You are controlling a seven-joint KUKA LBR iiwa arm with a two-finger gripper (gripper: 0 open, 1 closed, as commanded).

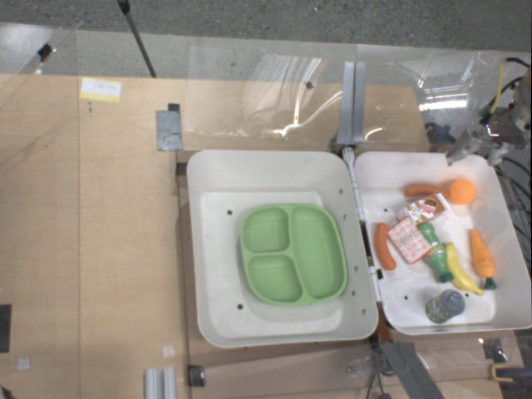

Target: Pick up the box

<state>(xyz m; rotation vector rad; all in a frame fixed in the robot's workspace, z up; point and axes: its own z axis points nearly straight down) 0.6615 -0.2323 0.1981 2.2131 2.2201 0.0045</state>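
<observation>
the box lies flat in the right bin among toy food; a green divided plate sits in the left bin on the wooden bench.

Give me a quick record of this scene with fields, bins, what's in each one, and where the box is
left bin: holds a green divided plate
right bin: holds the toy food and the box
box: lies flat near the middle of the right bin, red and white
around the box: sausage to its left, green bottle touching its right side
other items: orange, carrot, banana, grey can
task state: box not yet picked up
</observation>
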